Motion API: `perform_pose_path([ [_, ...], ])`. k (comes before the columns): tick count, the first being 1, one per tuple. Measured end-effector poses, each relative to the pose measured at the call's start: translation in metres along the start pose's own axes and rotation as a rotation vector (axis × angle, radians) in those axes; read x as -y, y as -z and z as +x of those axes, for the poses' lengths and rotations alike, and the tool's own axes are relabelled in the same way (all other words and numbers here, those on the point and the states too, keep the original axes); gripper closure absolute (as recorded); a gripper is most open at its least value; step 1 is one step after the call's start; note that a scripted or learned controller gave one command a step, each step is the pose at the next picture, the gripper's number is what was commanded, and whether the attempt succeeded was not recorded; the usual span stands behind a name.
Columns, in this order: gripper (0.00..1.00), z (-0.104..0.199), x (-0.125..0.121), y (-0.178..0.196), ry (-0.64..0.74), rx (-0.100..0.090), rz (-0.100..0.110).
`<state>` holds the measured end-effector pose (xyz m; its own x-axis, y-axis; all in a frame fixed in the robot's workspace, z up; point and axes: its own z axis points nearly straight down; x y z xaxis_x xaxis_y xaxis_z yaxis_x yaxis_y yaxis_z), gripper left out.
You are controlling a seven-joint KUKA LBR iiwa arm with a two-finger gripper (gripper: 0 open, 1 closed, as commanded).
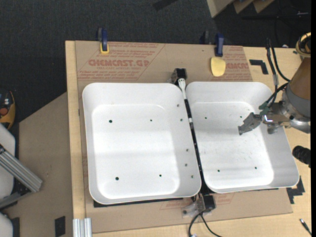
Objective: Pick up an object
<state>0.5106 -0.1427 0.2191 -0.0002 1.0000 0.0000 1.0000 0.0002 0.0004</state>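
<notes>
So nearest the camera, at the bottom edge around 6 o'clock, there's a black clamp (203, 204) with a cable trailing off it, sitting right where the two bins meet. Over at 8 o'clock a bit of aluminium rail (19, 169) pokes in from the side.

Then the two white bins on the worktop (74, 132), which is a brown board with red lettering printed on it. The left bin (94, 147) is bare white floor with a few dark dots. The right bin (276, 174) is the same, dots plus some faint specks, and I honestly can't spot any object to pick in either bin.

The arm (300, 95) comes in from 3 o'clock, low over the right bin's right side, wrist pointing toward the middle. The gripper (247, 124) hangs over the bin floor, tilted down and to the left. From this angle the fingers blur into one grey lump, so I can't tell whether it's open or closed, and I see nothing between them.

Further back, another black clamp (179, 76) sits at 12 o'clock between the bins. At the far edge there's a yellow clamp pad (217, 66) at 1 o'clock and a blue and yellow clamp (103, 39) at 11.
</notes>
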Motion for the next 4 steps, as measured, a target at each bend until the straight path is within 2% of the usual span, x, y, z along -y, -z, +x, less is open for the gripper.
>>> perform_pose_path([
  [1,0.00,-0.003,0.030,0.196,0.001,0.006,-0.021],
  [2,1.00,-0.002,0.030,0.197,0.001,0.004,-0.007],
  [3,1.00,0.028,-0.024,0.081,0.004,-0.003,0.011],
  [4,1.00,0.080,-0.035,0.219,0.007,0.002,-0.018],
])
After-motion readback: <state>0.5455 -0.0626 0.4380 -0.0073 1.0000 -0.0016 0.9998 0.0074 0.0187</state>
